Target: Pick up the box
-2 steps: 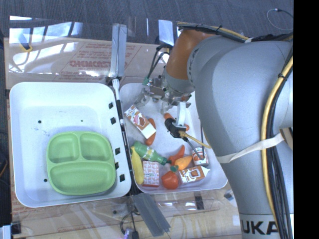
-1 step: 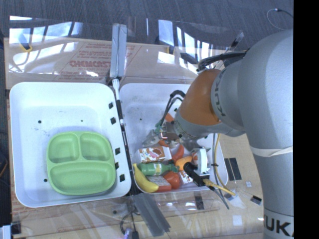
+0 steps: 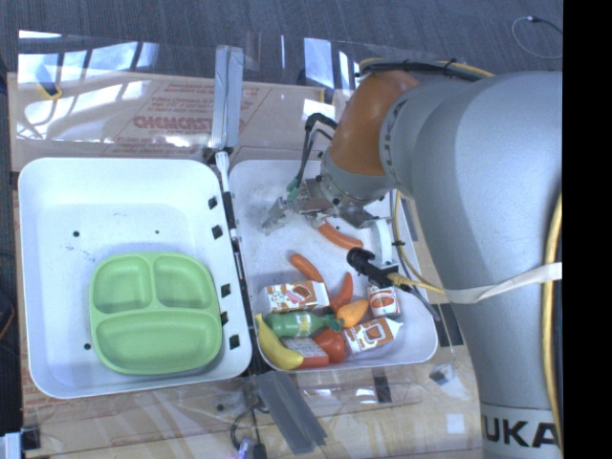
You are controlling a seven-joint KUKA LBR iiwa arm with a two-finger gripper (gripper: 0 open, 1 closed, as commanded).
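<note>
This is a robotics lab or test cell, not a home. A large grey industrial arm (image 3: pixel 478 208) with an orange band and a maker's name on its base reaches in from three o'clock. Two shallow white bins (image 3: pixel 38 256) sit side by side on the tabletop (image 3: pixel 124 414), joined by black clips. Clear plastic panels (image 3: pixel 143 84) stand along the twelve o'clock edge. Loose cables (image 3: pixel 535 32) lie on grey carpet (image 3: pixel 191 3) beyond. The food (image 3: pixel 320 314) in the right bin looks like plastic toys, beside a green divided plate (image 3: pixel 153 314) at nine o'clock.
</note>
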